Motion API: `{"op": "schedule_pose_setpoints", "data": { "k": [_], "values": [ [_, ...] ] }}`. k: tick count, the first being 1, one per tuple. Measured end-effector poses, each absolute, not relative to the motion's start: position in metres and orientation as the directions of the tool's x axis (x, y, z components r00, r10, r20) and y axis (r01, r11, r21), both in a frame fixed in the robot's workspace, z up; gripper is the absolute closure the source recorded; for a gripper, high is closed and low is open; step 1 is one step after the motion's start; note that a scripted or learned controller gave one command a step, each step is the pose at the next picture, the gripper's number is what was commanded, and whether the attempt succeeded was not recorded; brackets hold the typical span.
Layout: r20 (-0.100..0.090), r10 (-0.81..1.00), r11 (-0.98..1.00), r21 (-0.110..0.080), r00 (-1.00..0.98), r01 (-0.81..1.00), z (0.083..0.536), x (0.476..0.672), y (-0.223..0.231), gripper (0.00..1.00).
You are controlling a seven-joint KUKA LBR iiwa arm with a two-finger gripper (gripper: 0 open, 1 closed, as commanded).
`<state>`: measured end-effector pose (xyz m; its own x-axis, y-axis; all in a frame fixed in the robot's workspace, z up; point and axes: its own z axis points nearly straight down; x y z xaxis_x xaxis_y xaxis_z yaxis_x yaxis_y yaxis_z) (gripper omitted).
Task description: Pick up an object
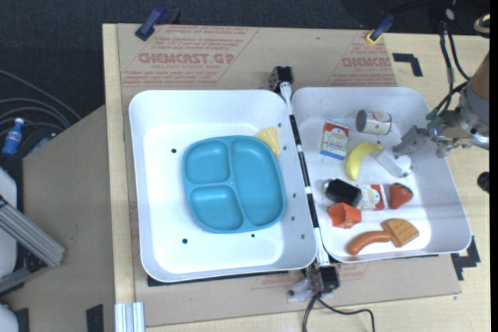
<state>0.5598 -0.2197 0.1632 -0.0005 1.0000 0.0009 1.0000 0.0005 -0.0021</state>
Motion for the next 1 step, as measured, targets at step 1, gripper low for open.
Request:
{"op": "schedule_pose_setpoints", "data": {
  "k": [1],
  "values": [
    [0.001, 1.0, 0.001, -0.001, -0.001, 1.0, 0.0847, 0.5985, -0.189, 0.0]
  ]
}}
